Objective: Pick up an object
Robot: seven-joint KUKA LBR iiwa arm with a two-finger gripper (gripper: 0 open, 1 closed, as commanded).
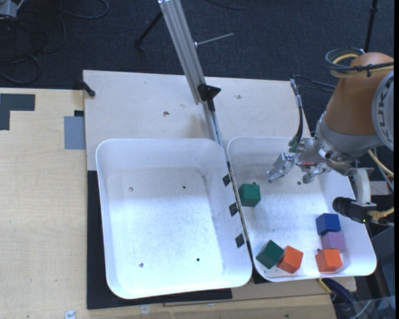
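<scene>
Our arm hung over the right bin (369, 261) with nothing yet in its grasp.

We found the end effector (289, 166) above the bin's far half, its fingers spread apart with no object between them, so we judged the pick to be at the approach stage. The nearest candidate, a green cube (250, 194), sat just beside the bin's left wall, near the fingers but apart from them. Being a cube, it had no long axis to speak of; it rested flat, its faces turned slightly off the bin's walls. We reckoned the next move called for shifting left and toward the camera, squaring the fingers to two opposite faces, then descending. Five more blocks lay along the near rim: a darker green block (271, 253), two orange, one blue, one lilac.
</scene>
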